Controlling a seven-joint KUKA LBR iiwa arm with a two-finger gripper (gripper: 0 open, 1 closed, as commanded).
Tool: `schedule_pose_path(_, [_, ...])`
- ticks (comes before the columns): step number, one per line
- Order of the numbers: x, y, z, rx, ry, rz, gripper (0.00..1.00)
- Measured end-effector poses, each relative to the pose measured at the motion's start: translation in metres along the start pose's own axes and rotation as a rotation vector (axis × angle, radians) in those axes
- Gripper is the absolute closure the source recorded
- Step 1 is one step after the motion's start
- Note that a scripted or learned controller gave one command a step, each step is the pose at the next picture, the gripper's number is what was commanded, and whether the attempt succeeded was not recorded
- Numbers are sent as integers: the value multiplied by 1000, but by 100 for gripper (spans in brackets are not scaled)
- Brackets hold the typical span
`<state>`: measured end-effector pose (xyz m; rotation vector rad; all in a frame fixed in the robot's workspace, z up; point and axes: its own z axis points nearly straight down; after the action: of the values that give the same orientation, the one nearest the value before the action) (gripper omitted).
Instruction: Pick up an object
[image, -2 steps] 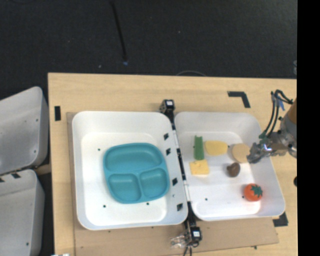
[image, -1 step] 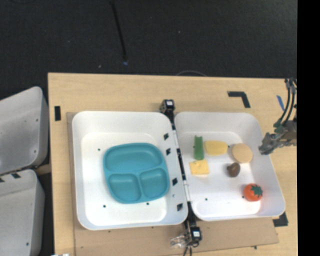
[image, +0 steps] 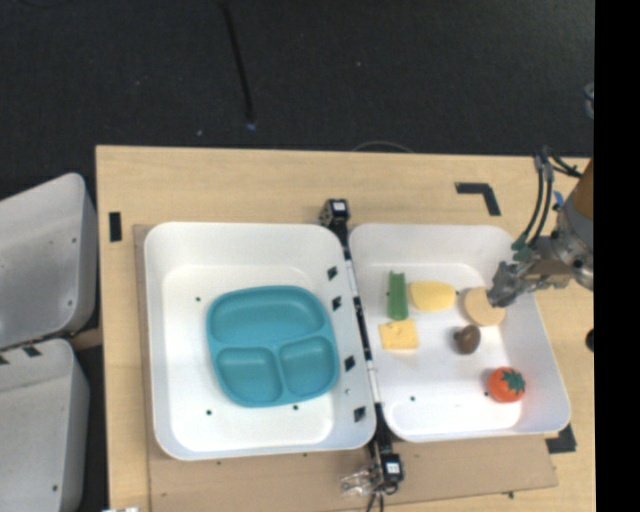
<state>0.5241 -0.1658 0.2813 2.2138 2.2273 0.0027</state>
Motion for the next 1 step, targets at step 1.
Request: schedule_pose_path(1, [55,3,17,1,0,0,100])
